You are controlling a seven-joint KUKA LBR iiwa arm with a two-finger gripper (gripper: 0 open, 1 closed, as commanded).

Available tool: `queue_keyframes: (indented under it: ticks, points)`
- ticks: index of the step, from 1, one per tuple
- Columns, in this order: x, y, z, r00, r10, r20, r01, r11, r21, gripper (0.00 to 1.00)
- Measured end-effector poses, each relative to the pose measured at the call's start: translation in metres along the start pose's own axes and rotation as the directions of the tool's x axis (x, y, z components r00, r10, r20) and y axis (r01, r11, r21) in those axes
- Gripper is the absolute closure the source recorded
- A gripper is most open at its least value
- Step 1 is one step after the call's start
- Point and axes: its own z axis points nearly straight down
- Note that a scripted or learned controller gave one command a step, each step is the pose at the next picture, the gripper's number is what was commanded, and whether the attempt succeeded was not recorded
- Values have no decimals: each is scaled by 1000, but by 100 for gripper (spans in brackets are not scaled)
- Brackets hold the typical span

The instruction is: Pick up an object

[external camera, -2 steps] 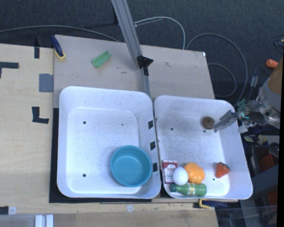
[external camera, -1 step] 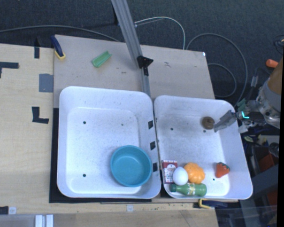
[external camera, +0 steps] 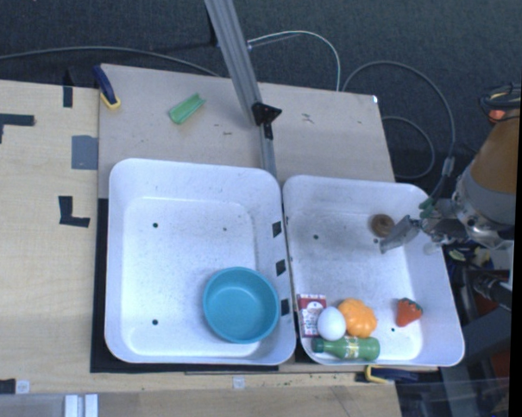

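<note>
Your claw (external camera: 396, 237) hangs over the right bin (external camera: 431, 280) near three o'clock; whether it is apart or together you cannot tell. Near it lies a brown disc (external camera: 381, 224). At five o'clock cluster an egg (external camera: 331, 323), an orange (external camera: 358, 316), a strawberry (external camera: 408, 312), a green bottle (external camera: 348, 348) and a small carton (external camera: 311, 310). A blue bowl (external camera: 240, 304) sits in the left bin (external camera: 139, 241).

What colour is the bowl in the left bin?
Blue, the bowl, seen in the camera view.

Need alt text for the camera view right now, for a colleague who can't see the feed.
The gripper hangs over the right bin near a small brown object; along its front edge lie a red carton, white egg, orange fruit, green bottle and strawberry. The left bin holds a blue bowl.
</note>
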Motion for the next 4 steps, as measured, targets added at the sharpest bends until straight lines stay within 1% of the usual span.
queue_keyframes:
  ticks: [1,2,3,4]
  points:
    - [-1,-3,65,1000,0,-2,0,1000,2,0]
    - [1,-9,110,1000,0,-1,0,1000,0,0]
    - [1,-8,97,1000,-1,-1,1,1000,-3,100]
    - [9,-1,50,1000,-2,1,2,1000,-9,100]
